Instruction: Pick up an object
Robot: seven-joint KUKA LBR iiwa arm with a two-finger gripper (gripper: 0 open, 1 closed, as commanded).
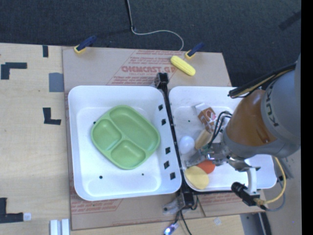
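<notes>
Divided plate (125, 136) in left bin (78, 131); small objects (197, 176) in right bin (183, 94)

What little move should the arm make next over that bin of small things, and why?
Probably ease straight down a little. The tool sits low in the right bin, amid the crowded orange piece, yellow piece and white ball, with nothing visibly gripped yet.

Single robot arm (274, 111): large rounded grey housing with dark lettering partly visible on its side, followed by a broad orange band (247, 124) above the wrist. A thin black cable (221, 120) loops along the band's left edge. Below it, a grey metallic wrist section leads to the gripper (204, 153), small and dark grey. A yellow cable (279, 190) trails beneath the housing.
</notes>
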